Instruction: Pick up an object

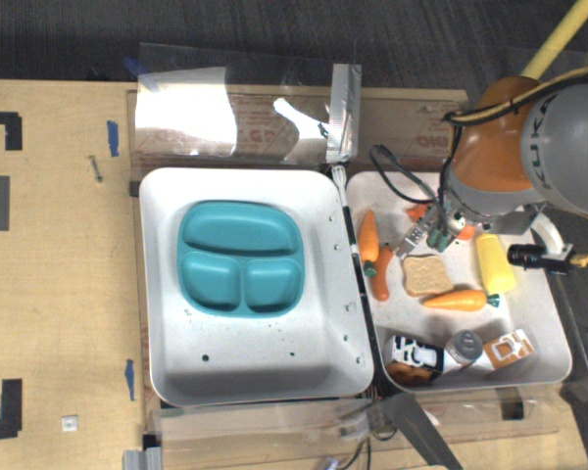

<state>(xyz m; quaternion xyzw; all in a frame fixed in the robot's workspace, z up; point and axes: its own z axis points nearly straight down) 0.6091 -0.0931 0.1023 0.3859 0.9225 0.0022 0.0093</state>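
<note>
Orange carrots (pixel 457 300) number two beside one toast slice (pixel 427 275); tool (pixel 425 235) aperture unclear.

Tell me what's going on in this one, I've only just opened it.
A KUKA arm reaches in from the right over the right bin, its gripper low above the toy food there. It holds nothing that can be seen. Just below it lies a slice of toast, with a carrot beside that, another carrot along the left wall and a corn cob to the right. The left bin holds a teal divided plate.
</note>
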